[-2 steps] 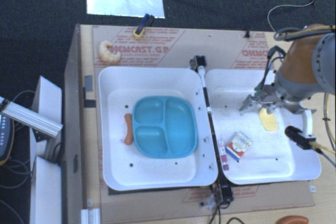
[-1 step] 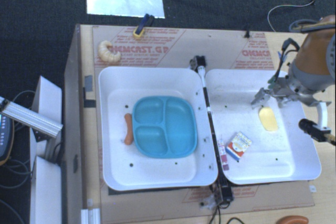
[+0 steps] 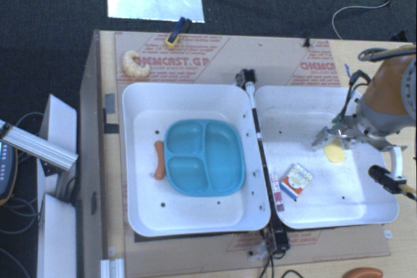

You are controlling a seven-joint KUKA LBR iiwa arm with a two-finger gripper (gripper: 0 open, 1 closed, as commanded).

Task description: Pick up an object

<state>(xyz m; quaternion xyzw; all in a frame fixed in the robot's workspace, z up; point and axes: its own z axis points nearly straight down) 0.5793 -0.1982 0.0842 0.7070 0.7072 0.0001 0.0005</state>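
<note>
Bins [image 3: 195, 96] hold one plate [image 3: 204, 157], sausage [image 3: 159, 160], carton [image 3: 295, 180], yellow piece [image 3: 335, 153].

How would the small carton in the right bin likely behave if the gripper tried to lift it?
The carton lies flat and looks like thin card, so probably light and easily dented. Lying low on the right bin floor, it may slide rather than lift.

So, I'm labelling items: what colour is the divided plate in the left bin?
Light blue plate, clearest in the camera view.
</note>
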